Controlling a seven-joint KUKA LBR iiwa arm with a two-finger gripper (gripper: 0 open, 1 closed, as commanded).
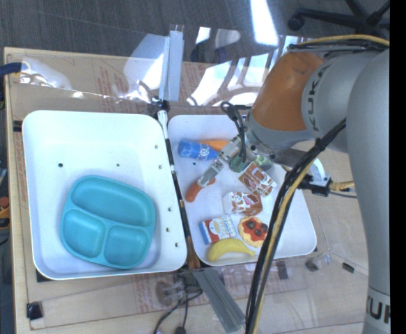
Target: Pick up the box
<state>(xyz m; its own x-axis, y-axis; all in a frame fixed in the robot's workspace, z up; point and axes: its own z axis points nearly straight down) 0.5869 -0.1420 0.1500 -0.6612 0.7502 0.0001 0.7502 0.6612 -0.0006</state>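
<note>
grey arm with orange band [290, 92] reaching over the right bin [301, 239], teal divided tray [108, 221] in the left bin [84, 127], small box [219, 227] just above a banana [229, 251], blue can [192, 149] up top

Teal tray [108, 220]; yellow banana [230, 250]; blue can [193, 150]; white bins [42, 127].

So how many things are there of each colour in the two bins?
Blue: 2, the divided tray and the blue bottle
Orange: 2, the carrot and the orange tool
Yellow: 1, the banana
Red and white boxes: 4
Total: 9
</note>
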